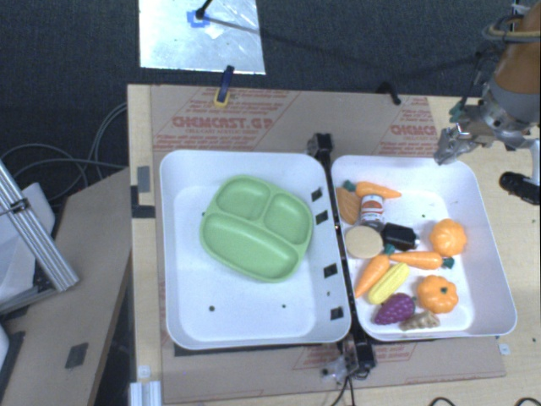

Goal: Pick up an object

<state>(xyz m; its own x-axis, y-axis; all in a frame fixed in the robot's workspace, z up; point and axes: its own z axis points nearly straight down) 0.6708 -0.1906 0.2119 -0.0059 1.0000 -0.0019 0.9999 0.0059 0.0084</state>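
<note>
The left bin (182,311) holds one green divided plate (257,227), lying flat toward its middle. Just beside it, the right bin (486,227) holds the pile of toy food from which one thing is to be picked. Counting left to right: a brown piece (347,203) at the far left corner, one small can (371,211), a round tan disc (364,242), a black block (399,235), one purple bunch of grapes (395,309), one yellow corn cob (388,282), and a pale brown piece (423,320) at the near edge. There are three carrots: one far (378,190), one in the middle (420,260), one leaning near the disc (370,274). Two orange round fruits sit at the right, one farther (449,237) and one nearer (437,293).

The gripper (448,146) hangs over the bench just beyond the far right corner of the right bin, apart from everything in it; nothing is between its fingers, and how wide they stand I cannot tell. The step in hand looks like the approach, with nothing yet grasped. The next move calls for travelling nearward over the bin, choosing a piece with room around it, such as the farther orange fruit, and coming down on it.
</note>
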